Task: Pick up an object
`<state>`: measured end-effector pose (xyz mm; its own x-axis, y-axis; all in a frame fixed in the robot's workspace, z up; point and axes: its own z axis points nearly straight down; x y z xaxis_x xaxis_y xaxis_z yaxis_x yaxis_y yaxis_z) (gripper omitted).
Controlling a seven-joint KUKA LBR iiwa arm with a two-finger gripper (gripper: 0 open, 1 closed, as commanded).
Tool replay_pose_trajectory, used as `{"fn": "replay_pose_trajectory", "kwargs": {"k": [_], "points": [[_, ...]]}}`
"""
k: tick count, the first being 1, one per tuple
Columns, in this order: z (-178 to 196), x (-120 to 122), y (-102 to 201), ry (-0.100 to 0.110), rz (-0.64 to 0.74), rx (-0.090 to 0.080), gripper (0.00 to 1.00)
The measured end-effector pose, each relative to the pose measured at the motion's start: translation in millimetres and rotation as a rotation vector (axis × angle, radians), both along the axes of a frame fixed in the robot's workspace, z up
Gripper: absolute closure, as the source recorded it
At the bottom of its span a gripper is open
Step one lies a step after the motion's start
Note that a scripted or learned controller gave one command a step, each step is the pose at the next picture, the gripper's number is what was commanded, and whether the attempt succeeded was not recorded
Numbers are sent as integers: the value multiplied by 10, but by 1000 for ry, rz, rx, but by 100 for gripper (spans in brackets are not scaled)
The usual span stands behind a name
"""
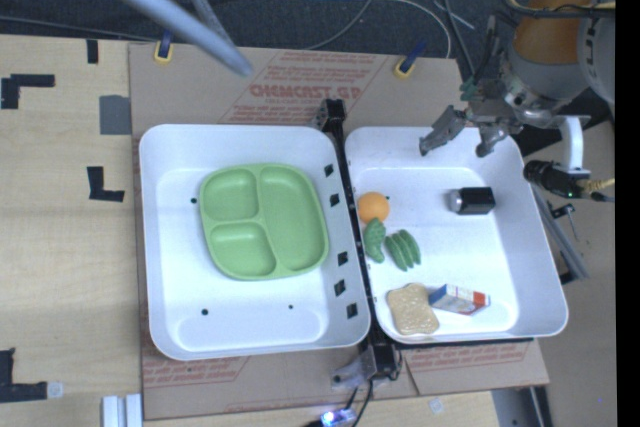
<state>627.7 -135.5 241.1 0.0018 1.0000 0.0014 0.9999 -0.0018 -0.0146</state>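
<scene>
1. The tabletop (60,245) carries two white bins side by side; the left bin (170,315) holds a green divided plate (264,220), and the right bin (535,300) holds the small objects the task could take.
2. The arm (560,5) comes in from the right, and its gripper (462,141) hangs over the far edge of the right bin, its fingers (436,137) spread apart and released, with nothing between them.
3. The nearest candidate is a black and grey cylinder (470,201), lying just toward the camera from the fingers, its long axis running left to right across the bin.
4. Further off, toward the bin's left wall, sit an orange (373,207) and green vegetables (392,245); a bread slice (412,309) and small carton (460,299) lie near the front wall.
5. Judged from this, a short move toward the camera and down would bring the fingers onto the cylinder.
</scene>
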Motion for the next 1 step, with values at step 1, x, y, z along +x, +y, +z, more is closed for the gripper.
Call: {"fn": "replay_pose_trajectory", "kwargs": {"k": [1], "points": [[82, 24, 3, -13, 3, -2, 0]]}}
